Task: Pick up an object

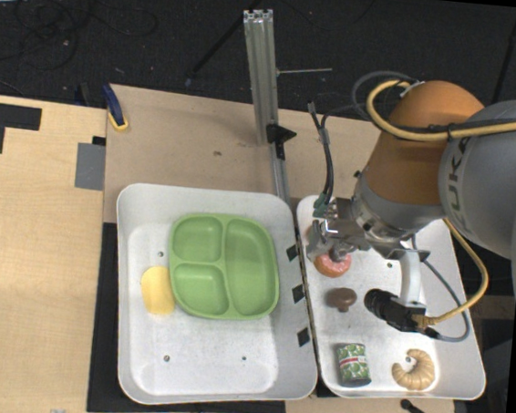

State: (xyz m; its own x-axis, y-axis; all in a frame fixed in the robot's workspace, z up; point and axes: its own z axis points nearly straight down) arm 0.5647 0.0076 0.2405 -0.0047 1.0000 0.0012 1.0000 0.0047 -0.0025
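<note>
Camera view, left bin (124, 343) with green tray (224, 266), yellow lemon (157, 290), claw (332, 247) grip unclear above pink donut (332, 265) in right bin (462, 360)

green tray (224, 267): glossy plastic | left bin (195, 369): matt white, speckled | post (261, 73): brushed metal

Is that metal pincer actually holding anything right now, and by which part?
It cannot be told. The pincer is down right over a pink doughnut in the right bin, but the arm's wrist hides whether it grips it.
</note>
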